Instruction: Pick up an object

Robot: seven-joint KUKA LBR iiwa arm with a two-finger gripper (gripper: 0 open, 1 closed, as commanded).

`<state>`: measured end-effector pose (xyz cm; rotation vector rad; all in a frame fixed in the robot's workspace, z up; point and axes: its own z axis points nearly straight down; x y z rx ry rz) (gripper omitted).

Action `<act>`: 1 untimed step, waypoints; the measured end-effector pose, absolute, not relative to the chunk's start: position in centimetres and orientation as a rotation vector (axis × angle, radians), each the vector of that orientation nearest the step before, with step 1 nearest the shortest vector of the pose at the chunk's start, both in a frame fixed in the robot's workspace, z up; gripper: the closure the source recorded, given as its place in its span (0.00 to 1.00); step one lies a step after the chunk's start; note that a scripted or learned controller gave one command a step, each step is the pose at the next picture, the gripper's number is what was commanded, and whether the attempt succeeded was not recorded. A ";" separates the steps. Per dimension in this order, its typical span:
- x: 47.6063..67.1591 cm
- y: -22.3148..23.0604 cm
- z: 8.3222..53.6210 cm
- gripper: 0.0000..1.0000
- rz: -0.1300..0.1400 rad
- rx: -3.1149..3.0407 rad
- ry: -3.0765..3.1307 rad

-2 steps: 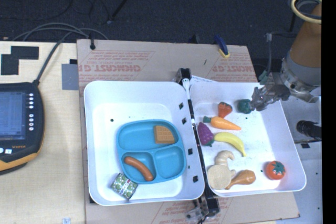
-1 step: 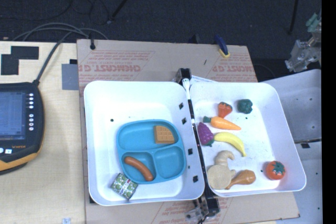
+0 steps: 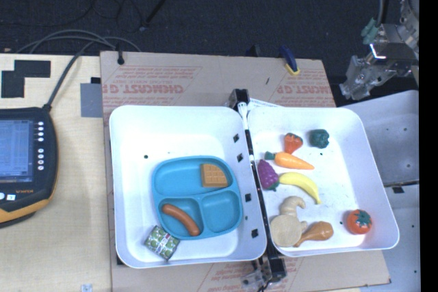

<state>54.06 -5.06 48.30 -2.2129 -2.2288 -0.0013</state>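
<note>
Two shallow white bins sit side by side on a sheet of cardboard over a pale wooden bench, with dark floor and loose cables behind. Any of the toy foods in the right bin (image 3: pixel 375 140) would serve the task, and the likeliest, as I judge it, is the banana (image 3: pixel 301 184), which lies near the bin's middle with its long axis running from upper left to lower right, so fingers would best close across that line. Just above it lies a carrot (image 3: pixel 294 161), nearly level, with purple grapes (image 3: pixel 267 175) just to the left of both. Further back are a strawberry (image 3: pixel 293 141) and a dark green pepper (image 3: pixel 318 138); toward the front are a mushroom (image 3: pixel 291 204), a drumstick (image 3: pixel 315 232) and, off by the right wall, a tomato (image 3: pixel 358 221) with open room around it. The left bin (image 3: pixel 130 147) holds a blue divided plate (image 3: pixel 197 203) with a waffle (image 3: pixel 214 176) and a sausage (image 3: pixel 181 219) in separate compartments, and a small green packet (image 3: pixel 161 242) just outside the plate's front corner. The gripper (image 3: pixel 369 73) hangs outside the bins, beyond the right bin's far right corner, so every piece lies down and to the left of it; whether it is spread or closed cannot be made out, and nothing is seen in it. A handheld control pad (image 3: pixel 20 167) rests at the bench's left edge.
</note>
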 end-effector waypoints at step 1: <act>51.6 1.0 43.1 1.00 0.008 -2.210 -2.223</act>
